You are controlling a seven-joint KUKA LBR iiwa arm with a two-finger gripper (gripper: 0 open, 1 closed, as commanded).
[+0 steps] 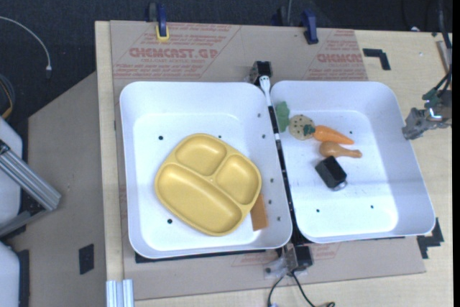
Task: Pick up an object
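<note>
The right bin [402, 219] holds several small items. An orange toy carrot [333, 134] lies near the back, beside a speckled beige piece [299, 124] and a green piece [282, 113]. A tan drumstick-shaped toy [339, 150] lies just in front of the carrot. In front of that rests a black block [331, 172]. The left bin [136, 154] carries a yellow divided plate [208, 183] with a thin brown strip [259, 213] along its right side.
A small grey metal fitting [421, 118] with cables stands at the right bin's outer rim. Blue clamps [162, 18] hold the cardboard sheet at the back. A black divider strip [274, 129] runs between the bins.
</note>
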